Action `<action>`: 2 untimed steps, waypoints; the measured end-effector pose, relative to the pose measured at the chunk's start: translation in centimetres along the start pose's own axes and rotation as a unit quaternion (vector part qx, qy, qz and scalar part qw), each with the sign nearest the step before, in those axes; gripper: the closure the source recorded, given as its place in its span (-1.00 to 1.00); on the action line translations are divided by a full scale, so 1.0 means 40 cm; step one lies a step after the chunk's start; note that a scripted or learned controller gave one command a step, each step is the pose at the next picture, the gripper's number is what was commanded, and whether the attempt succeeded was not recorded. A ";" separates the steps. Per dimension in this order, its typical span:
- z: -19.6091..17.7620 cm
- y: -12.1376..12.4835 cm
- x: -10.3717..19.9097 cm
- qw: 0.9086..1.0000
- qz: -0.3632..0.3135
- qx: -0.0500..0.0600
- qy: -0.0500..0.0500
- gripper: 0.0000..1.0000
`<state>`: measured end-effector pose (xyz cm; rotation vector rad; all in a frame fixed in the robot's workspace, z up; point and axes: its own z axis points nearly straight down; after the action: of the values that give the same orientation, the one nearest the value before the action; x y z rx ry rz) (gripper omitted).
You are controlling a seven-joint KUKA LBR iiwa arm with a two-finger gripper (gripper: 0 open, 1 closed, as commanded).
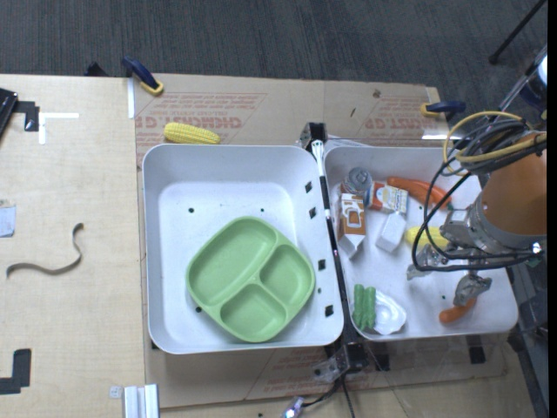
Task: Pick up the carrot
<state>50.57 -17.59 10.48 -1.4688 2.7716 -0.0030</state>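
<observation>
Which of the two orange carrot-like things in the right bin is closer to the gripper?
The small orange piece at the bin's near right corner, just under the gripper. The longer orange one lies along the far wall.

right bin point(500, 325) crowded w/ cartons point(352, 220); left bin's point(174, 181) back half open.

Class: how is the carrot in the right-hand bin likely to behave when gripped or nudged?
The carrot looks smooth and tapered, so it may slip from a pinch. Its rounded shape suggests it could roll on the bin floor. It probably stays stiff, as it lies straight.
</observation>
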 end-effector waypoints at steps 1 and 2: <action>0.025 0.087 -0.024 0.994 -0.105 0.004 -0.002 -1.00; 0.032 -0.092 0.054 0.969 -0.248 -0.004 -0.005 -1.00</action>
<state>52.43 -21.44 9.20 -2.1072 2.3164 0.0133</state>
